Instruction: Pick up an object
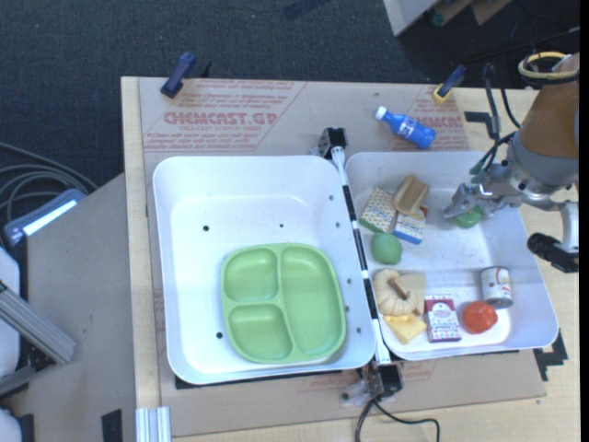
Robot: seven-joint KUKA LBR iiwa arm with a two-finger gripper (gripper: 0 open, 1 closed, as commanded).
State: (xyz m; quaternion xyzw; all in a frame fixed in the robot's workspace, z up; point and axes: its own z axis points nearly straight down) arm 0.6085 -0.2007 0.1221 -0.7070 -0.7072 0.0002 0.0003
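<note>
Small green object at fingers

I can read one thing only: red "CHEMCAST GP" print on the brown protective sheet covering the bench, along its far edge above the left bin. It repeats fainter near the sheet's far right corner. Finer lines under it are too small for me to make out. Small red box and can at the right bin's near edge carry labels, unreadable.
</note>
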